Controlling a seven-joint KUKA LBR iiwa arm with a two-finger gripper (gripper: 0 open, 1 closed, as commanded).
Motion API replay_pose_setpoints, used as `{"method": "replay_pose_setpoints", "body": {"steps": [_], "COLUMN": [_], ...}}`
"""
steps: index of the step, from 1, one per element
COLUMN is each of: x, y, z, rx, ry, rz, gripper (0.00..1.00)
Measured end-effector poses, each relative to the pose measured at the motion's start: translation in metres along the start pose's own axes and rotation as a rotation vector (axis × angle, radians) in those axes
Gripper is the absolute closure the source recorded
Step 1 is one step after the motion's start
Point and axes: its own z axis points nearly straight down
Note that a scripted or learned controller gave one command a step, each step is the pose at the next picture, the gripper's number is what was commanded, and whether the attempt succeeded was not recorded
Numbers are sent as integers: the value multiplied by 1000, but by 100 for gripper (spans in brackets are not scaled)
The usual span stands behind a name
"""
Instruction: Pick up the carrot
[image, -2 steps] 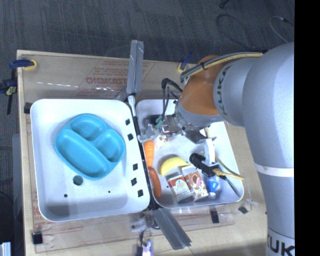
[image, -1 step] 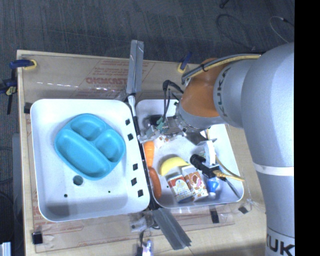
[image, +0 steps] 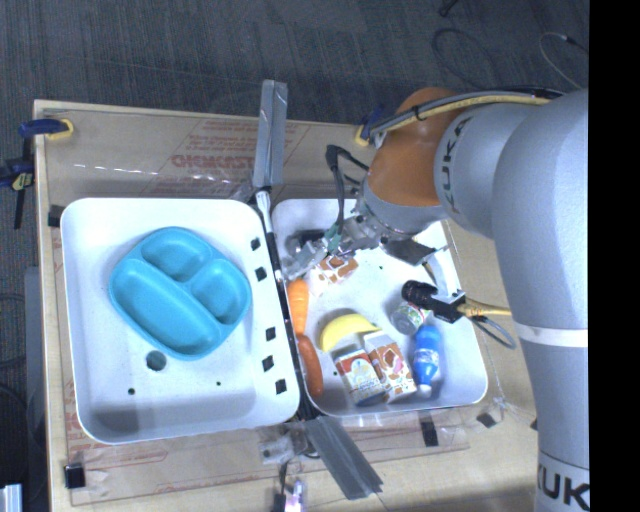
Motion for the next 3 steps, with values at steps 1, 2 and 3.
{"method": "replay_pose_setpoints", "body": {"steps": [1, 2, 3], "x": [3, -2, 9], "y": [-7, -8, -38], "z": [13, 20, 42], "rx": [-2, -30, -38], "ry": [-4, -26, -40], "rz": [1, -79, -109], "gripper": [0, 0, 0]}}
